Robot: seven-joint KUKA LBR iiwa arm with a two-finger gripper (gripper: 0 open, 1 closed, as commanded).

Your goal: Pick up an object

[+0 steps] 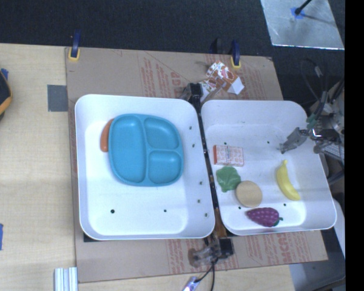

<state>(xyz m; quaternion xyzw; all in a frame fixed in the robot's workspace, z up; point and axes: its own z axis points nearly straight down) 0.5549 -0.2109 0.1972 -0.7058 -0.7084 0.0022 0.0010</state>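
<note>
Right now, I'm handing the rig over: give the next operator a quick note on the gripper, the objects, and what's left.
Gripper: at the right bin's right side, above the banana, nothing between its fingers; open or shut unclear.
Right bin: banana, green leafy piece, round tan piece, purple grapes, small red-and-white packet.
Left bin: blue divided plate with an orange item showing at its left edge.
Done: nothing picked yet.
Left: pick up an object; the banana lies closest.

Fingers (289, 143) at right, low
</note>
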